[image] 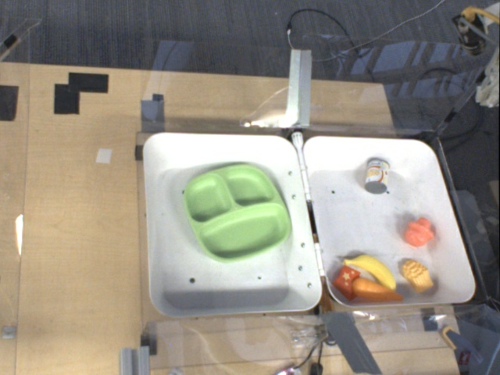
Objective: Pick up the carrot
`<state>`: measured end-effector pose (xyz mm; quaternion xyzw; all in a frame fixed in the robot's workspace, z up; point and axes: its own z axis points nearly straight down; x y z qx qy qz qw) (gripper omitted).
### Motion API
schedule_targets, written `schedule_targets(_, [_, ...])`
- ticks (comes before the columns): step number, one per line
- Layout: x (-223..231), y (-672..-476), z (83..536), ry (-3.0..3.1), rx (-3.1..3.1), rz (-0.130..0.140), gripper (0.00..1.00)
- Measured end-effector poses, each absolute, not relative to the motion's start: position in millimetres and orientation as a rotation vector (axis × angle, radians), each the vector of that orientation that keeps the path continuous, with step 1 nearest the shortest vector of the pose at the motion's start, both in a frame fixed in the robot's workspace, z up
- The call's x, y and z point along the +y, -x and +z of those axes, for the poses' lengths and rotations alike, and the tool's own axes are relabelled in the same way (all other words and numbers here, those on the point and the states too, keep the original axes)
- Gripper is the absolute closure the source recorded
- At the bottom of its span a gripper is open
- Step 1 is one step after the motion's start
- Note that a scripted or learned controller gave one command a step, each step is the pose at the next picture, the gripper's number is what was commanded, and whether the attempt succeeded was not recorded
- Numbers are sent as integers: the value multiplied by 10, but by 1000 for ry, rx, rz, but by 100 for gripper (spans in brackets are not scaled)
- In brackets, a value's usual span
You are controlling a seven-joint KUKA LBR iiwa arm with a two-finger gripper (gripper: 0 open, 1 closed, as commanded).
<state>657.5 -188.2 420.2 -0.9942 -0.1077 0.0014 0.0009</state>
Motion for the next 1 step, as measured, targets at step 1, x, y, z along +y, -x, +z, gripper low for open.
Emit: schedule_targets(1, [-1739,-6296,4323,3124,-327,1,100])
